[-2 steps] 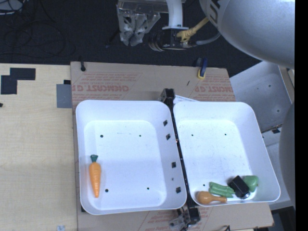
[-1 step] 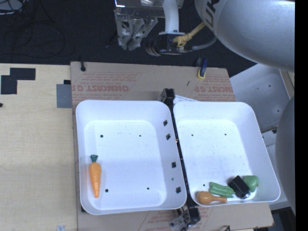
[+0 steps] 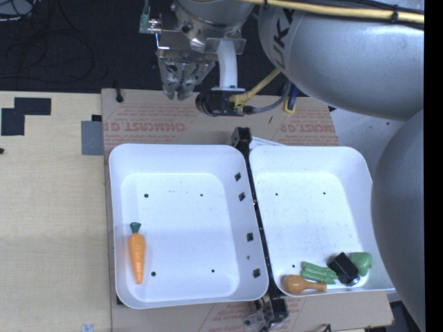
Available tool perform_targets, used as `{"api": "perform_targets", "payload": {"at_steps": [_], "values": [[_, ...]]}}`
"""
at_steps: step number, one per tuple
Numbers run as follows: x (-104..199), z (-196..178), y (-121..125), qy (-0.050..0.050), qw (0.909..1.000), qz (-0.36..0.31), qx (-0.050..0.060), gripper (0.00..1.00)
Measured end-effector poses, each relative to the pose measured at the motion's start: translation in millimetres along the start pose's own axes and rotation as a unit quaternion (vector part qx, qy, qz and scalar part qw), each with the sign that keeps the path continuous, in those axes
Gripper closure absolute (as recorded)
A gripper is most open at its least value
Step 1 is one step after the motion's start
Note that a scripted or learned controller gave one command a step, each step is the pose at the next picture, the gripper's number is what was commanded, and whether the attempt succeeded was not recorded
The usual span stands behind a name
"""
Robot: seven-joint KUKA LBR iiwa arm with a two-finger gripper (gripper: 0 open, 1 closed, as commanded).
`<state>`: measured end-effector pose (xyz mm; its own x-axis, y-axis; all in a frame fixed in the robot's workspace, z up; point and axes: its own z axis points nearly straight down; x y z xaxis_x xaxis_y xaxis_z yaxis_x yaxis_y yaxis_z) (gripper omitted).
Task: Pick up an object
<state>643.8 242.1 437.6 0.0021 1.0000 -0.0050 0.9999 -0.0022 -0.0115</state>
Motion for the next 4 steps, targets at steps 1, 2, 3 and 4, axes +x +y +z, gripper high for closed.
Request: {"api": "perform_targets", "payload": {"at_steps": [1,2,3,4], "values": [[-33,-73,-40,0.003,1.0,0.0,-0.007,1.0],[-114,-4,-23,0.0,1.0,0.003,-0.001,1.0],[-37,57,-32,0.002,1.0,-0.004,-0.001,1.0],[2,-110,-36,0.005,0.9999,-0.004,-0.013,1.0]]}}
